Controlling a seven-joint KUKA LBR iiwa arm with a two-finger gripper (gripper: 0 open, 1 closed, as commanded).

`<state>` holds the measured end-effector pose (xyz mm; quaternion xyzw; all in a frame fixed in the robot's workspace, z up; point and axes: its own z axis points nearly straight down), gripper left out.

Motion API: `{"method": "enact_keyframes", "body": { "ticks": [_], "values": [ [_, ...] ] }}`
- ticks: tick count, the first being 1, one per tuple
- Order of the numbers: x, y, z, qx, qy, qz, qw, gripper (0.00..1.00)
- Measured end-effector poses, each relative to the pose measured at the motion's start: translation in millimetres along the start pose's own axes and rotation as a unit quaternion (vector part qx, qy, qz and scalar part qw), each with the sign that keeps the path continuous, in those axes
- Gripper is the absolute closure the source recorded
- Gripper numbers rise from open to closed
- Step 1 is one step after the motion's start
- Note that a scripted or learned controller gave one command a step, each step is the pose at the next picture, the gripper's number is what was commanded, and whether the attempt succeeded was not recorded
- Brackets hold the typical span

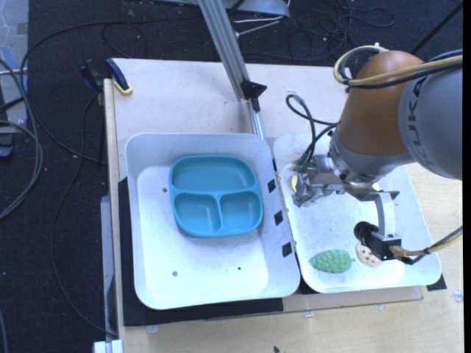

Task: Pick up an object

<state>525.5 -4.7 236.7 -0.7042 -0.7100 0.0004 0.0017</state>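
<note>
Blue 3-compartment tray (216, 195) lies in the left bin (147, 271).

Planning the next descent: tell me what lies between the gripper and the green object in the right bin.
Bare white bin floor only. In the camera view, the gripper hangs over the right bin's upper left, and the green object lies near its front edge.

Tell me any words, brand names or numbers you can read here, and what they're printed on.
"UK": large pale letters on the grey arm, cut off by the picture's edge, so the full word can't be read.
No readable text on the blue divided tray, the green object or the white bins.
</note>
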Motion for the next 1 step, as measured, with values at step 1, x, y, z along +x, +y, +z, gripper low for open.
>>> {"method": "enact_keyframes", "body": {
  "ticks": [1],
  "values": [
    [59.4, -2.8, 9.9, 0.0, 0.0, 0.0, 1.0, 1.0]
  ]
}}
